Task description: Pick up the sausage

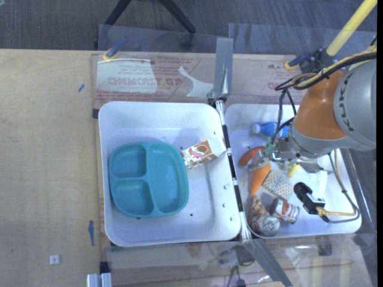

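Observation:
The sausage (249, 156), short and reddish-brown, lies near the left wall of the right bin (353, 220). My gripper (274, 152) hangs low just to the right of it, under the orange-banded wrist. The gripper's tip looks level with the sausage's right end, but I cannot tell whether they touch. An orange carrot (260, 177) lies just in front of the sausage.
Around the gripper in the right bin are a blue bottle (264, 128), a waffle-patterned piece (279, 185), a small yellow item (292, 170) and cans (270, 223) at the front. The left bin (119, 115) holds a teal divided plate (147, 179) and a small carton (198, 153).

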You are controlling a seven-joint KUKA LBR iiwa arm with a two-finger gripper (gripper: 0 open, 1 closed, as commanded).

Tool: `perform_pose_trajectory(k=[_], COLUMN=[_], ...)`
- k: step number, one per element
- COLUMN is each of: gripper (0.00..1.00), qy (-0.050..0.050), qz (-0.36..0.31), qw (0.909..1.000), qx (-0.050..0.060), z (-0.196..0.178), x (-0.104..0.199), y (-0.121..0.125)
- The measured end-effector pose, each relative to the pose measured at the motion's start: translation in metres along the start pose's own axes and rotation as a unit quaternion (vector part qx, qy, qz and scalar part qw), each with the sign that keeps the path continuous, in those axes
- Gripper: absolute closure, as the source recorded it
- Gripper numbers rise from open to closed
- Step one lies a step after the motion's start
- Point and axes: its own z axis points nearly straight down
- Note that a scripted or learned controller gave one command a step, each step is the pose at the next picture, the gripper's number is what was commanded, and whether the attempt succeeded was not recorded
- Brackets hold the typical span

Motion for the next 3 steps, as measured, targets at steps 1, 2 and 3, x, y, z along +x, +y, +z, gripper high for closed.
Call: perform_pose_trajectory(k=[1, 2, 3], gripper=[0.0, 0.0, 0.0], qy=[0.0, -0.001, 0.0], qz=[0.011, 0.049, 0.098], qw=[0.9999, 0.9988, 0.9952], qx=[0.004, 0.005, 0.006], z=[-0.242, -0.337, -0.283], x=[0.017, 0.057, 0.142], y=[0.025, 0.019, -0.048])
